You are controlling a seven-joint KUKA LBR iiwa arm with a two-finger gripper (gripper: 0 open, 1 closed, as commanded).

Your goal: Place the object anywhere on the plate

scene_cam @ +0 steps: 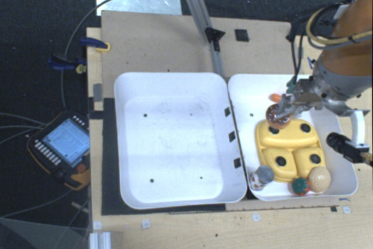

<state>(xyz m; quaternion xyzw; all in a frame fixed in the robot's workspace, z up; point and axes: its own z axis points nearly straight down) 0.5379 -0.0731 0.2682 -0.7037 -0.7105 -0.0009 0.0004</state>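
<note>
A yellow plate (289,148) with several round hollows lies in the right bin (245,102). A brown ring-shaped object with a pink patch (278,116) sits at the plate's far left corner, over its rim. My gripper (285,106) hangs right above that ring, its tip at the ring's upper right side. The view does not settle whether the ring is gripped or just lies under the tip. A small orange piece (274,97) lies just behind the ring on the bin floor.
At the plate's near edge are a grey cup-like piece (263,175), a green-and-red ball (300,186) and a beige ball (319,178). The left bin (169,137) lies beside it. A slanted metal pole (198,3) stands behind the bins.
</note>
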